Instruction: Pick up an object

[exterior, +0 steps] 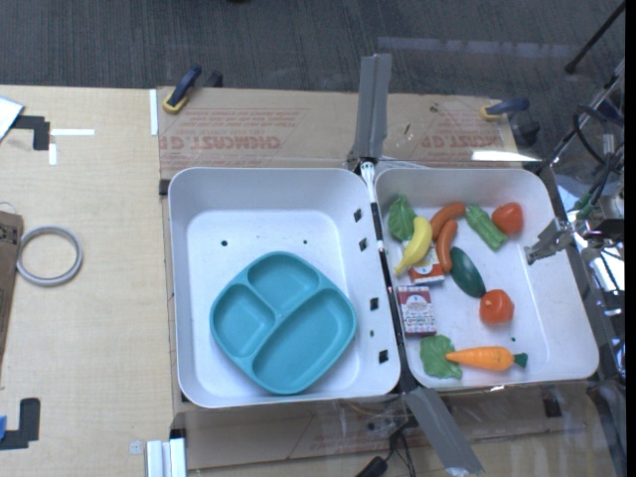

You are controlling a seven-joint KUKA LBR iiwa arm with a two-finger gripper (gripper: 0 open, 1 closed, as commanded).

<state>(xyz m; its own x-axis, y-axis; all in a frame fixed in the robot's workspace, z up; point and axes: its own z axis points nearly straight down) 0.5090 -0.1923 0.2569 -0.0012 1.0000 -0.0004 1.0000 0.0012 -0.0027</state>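
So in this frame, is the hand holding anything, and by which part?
Nothing is held. The hand sits at the right bin's right edge, with no toy between its fingers; the nearest item, the tomato, lies apart from it.

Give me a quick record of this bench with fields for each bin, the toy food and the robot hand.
left bin: holds a teal divided plate
right bin: holds toy food
toy food: banana, carrot, two tomatoes, dark green cucumber, small red box
hand: at right bin's right wall, holding nothing seen
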